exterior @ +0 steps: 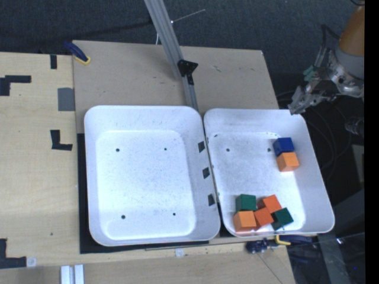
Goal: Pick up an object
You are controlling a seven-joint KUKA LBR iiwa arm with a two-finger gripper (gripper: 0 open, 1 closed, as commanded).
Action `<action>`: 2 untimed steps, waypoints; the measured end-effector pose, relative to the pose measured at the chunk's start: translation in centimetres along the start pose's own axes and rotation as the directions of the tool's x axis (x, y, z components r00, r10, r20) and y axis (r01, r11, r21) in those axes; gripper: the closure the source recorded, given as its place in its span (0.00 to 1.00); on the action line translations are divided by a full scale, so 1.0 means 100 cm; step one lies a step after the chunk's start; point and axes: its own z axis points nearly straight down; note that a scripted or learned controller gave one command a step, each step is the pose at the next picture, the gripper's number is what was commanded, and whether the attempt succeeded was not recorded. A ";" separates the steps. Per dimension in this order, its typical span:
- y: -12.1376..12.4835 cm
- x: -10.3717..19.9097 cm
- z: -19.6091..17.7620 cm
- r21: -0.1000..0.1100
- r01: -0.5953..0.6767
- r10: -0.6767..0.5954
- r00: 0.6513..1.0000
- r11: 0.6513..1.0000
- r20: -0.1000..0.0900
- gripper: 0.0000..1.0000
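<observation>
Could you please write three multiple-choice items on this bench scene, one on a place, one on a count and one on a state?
1. Where do the blocks lie?
A. in the left bin
B. in the right bin
C. on the bare bench

2. How many blue blocks are there?
A. one
B. two
C. three

3. Where is the gripper?
A. pressed on the green blocks
B. low inside the left bin
C. off the right bin's far right corner, touching no block

Answers:
1 B: the blocks sit in the right bin, a pair by its right wall and a cluster at its near edge.
2 A: a single blue block sits next to an orange block.
3 C: the gripper hangs beyond that corner, apart from every block.
</observation>
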 end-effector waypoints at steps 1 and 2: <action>-0.010 0.052 0.018 0.003 0.004 -0.004 1.000 1.000 -0.003 1.00; -0.005 0.114 0.027 0.002 0.006 -0.006 1.000 1.000 -0.003 1.00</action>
